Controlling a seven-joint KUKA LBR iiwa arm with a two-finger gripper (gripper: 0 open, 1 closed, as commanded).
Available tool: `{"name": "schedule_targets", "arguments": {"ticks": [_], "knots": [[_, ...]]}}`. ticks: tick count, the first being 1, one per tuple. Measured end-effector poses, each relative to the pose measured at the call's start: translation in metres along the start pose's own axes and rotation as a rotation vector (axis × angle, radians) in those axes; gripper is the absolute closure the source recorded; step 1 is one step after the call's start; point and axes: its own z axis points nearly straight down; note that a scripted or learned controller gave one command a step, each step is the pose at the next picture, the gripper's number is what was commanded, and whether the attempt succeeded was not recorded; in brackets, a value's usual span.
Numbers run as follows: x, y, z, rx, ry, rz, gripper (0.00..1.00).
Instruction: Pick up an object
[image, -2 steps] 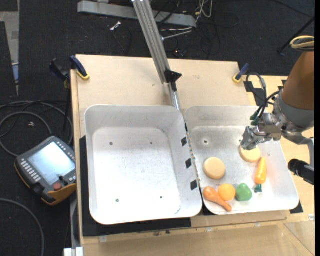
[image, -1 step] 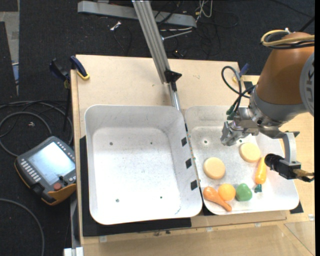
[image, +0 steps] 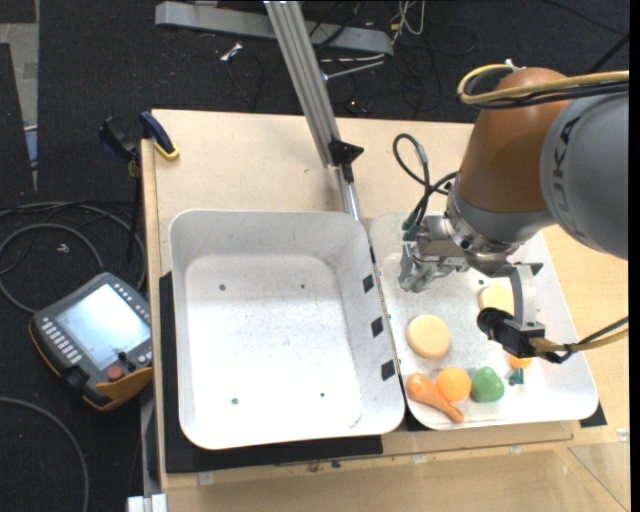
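The gripper (image: 418, 272) hangs low over the upper-left part of the right bin (image: 560, 395), fingers pointing down with a narrow gap and nothing between them, so released. The nearest object, a pale round disc (image: 428, 336), lies just below the gripper toward the camera, flat, with no long axis. Further that way sit an orange gourd (image: 434, 395), an orange ball (image: 454, 382) and a green piece (image: 487, 384), touching in 1 row. The bin floor around the disc is bare and smooth; the left bin (image: 270, 330) lies beside it.
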Motion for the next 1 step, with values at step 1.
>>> {"name": "schedule_targets", "arguments": {"ticks": [1], "knots": [[0.0527, 0.0134, 0.0155, -0.001, 0.0, 0.0, 1.0]]}}
